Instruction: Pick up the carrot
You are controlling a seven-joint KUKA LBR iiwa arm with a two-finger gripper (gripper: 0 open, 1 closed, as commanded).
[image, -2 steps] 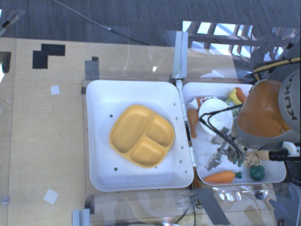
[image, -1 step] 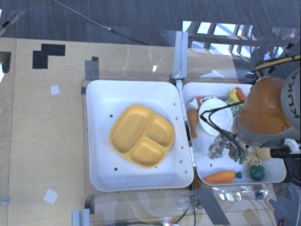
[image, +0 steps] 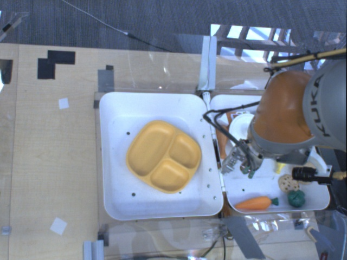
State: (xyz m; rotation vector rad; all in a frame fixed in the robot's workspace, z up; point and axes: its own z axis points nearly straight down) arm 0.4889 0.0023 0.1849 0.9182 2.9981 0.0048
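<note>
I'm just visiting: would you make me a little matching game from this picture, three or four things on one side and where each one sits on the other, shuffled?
Things:
1. yellow plate
2. carrot
3. gripper
4. green toy

Places:
A. near edge of the right bin, lying flat
B. middle of the left bin
C. near right corner of the right bin
D. over the right bin, close to the wall between the bins

Pairs: 1-B, 2-A, 3-D, 4-C
</note>
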